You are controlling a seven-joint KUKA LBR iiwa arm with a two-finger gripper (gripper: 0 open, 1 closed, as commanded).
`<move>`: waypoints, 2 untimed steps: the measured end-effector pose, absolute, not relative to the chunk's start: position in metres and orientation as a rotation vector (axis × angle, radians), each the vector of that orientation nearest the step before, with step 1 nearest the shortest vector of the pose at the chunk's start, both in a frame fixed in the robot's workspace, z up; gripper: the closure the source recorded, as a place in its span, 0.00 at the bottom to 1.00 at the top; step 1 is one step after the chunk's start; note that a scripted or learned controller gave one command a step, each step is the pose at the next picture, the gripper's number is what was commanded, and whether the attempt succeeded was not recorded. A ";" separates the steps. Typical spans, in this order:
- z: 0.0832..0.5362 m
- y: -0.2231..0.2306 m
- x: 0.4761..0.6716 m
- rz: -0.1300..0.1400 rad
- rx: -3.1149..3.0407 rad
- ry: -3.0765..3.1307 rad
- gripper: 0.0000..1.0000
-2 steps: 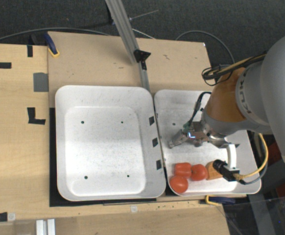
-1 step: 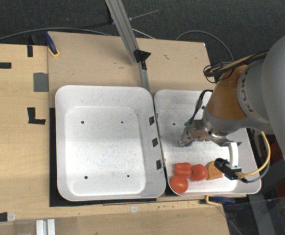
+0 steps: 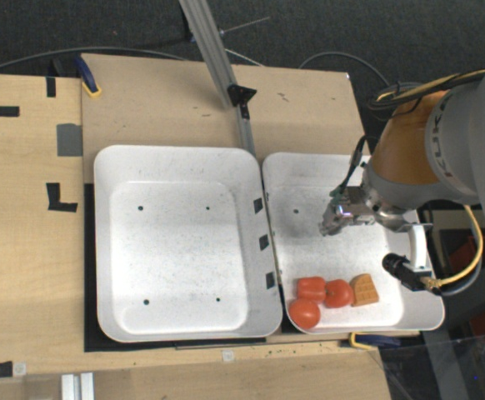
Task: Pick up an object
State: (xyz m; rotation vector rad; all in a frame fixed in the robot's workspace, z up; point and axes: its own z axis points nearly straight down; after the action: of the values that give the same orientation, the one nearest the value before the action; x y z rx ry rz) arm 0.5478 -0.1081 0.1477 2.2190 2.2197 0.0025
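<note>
In the right bin (image 3: 309, 182), near its front edge, lie three red pieces: one (image 3: 312, 287), one (image 3: 337, 293) and a rounder one (image 3: 304, 312) at the front rim. A tan waffle-like block (image 3: 364, 290) lies beside them on the right. My gripper (image 3: 335, 220) hangs over the middle of the right bin, well behind these objects, pointing down toward the bin floor. Nothing shows between its fingers.
The left bin (image 3: 176, 240) sits beside the right one, with a divider ridge (image 3: 263, 240) between them. A grey metal pole (image 3: 213, 48) slants in from the top to the bins' back edge. The arm's orange-banded body (image 3: 417, 152) covers the right bin's right side.
</note>
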 end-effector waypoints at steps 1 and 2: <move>0.191 -0.109 0.554 0.003 2.218 2.221 1.00; 0.209 -0.109 0.555 0.001 2.220 2.223 1.00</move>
State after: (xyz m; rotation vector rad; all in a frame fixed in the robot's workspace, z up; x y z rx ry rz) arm 0.5545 -0.1088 0.2090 2.2197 2.2226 0.0009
